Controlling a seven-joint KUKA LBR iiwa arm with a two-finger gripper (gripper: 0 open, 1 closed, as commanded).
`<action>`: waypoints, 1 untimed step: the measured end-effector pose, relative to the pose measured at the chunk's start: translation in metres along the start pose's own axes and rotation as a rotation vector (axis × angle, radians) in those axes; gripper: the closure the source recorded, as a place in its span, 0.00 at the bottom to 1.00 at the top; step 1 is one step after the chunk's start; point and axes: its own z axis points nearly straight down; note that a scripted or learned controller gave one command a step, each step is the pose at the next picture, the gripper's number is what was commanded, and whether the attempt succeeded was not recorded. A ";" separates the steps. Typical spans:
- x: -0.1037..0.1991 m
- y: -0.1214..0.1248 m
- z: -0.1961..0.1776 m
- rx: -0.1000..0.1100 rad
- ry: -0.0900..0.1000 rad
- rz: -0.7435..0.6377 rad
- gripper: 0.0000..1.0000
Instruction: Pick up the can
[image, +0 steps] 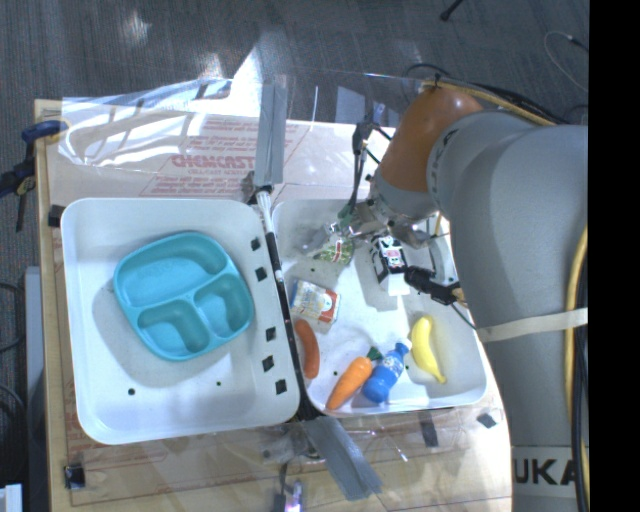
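Nearby, the can (313, 304) lies beside a sausage (308, 349) and carrot (348, 383); jaws' state unclear.

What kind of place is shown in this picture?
Probably a robotics lab test bench. A grey arm reaches over two white bins; the right one holds toy food such as a carrot and a banana, the left a blue divided plate.

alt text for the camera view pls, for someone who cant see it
A grey robot arm reaches from the right into the right bin, its gripper low over a can near the bin's far end. Nearer lie a packet, sausage, carrot, blue bottle and banana; the left bin holds a blue divided plate.
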 end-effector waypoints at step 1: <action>0.002 0.002 -0.011 0.000 -0.001 -0.009 1.00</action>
